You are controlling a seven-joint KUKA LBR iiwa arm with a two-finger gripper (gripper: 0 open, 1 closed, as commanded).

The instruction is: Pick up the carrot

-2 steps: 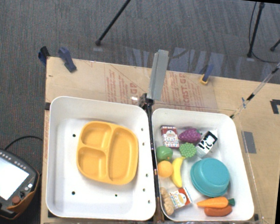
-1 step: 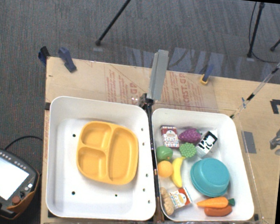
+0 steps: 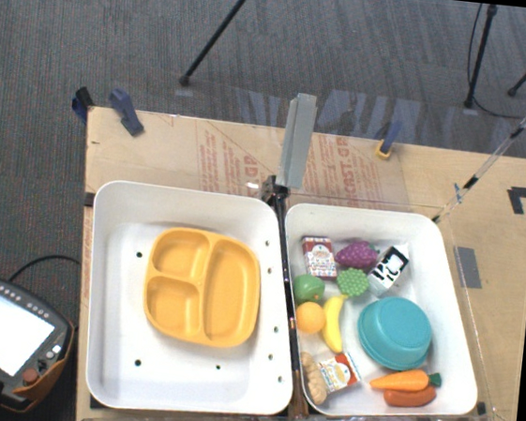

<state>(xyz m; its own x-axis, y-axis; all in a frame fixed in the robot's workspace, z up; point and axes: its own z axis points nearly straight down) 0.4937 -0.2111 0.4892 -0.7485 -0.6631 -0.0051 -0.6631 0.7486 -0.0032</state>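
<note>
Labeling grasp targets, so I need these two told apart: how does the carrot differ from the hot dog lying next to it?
The carrot is bright orange; the hot dog is darker reddish-brown. The carrot tapers to a point and carries a green top; the hot dog has rounded ends. The carrot lies nearer the teal bowl. Both lie flat, side by side, in the right bin.

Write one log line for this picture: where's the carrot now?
carrot: lying in right bin, near front corner | beside: teal bowl, sausage | left bin: yellow divided plate | pick: not yet done

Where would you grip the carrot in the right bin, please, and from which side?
Grip the carrot across its thick middle, coming from above. It lies flat, green top toward the bin wall, with a sausage touching its near side, so closing there may be tight.
</note>
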